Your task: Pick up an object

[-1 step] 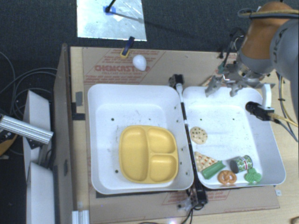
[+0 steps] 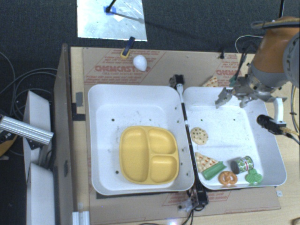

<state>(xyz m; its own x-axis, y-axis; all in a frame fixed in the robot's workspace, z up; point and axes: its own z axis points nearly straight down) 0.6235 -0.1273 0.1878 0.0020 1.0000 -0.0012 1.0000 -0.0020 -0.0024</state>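
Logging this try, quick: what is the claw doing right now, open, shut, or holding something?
Claw: open, nothing between its fingers, above the far end of the right bin.

1 fixed camera above the bench, angled down, taking in both white bins (image 2: 140, 95)

Red printing on the cardboard sheet (image 2: 154, 62) under the bins read "CHEMCAST" at upper left, repeated at upper right. The can (image 2: 242, 164) label was illegible.
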